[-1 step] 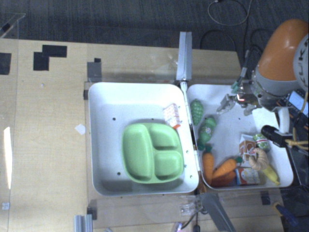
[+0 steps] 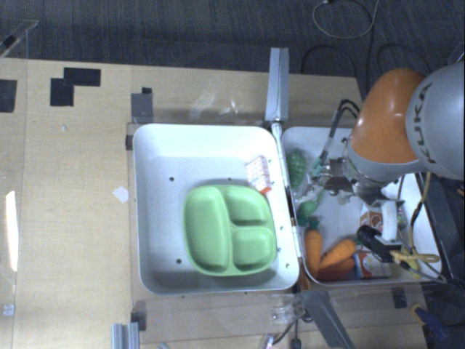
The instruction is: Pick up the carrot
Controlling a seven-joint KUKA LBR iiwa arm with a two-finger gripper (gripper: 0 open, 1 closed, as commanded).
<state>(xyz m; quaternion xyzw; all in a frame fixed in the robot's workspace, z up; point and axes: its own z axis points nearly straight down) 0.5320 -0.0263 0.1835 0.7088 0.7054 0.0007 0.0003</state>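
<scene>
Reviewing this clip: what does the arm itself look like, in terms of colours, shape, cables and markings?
The rounded grey KUKA arm bears dark lettering on its shell and a glossy orange band above the wrist. Thin dark cables loop from the wrist toward the metallic gripper assembly, which is small and cluttered with fittings.

Light wood bench top [image 2: 73, 217], black tape patches [image 2: 73, 84] near its far left edge. Dark grey carpet floor [image 2: 182, 13] beyond, thin cable loop [image 2: 349, 17] lying on it. Glare streak [image 2: 11, 227] at bench's left side
</scene>
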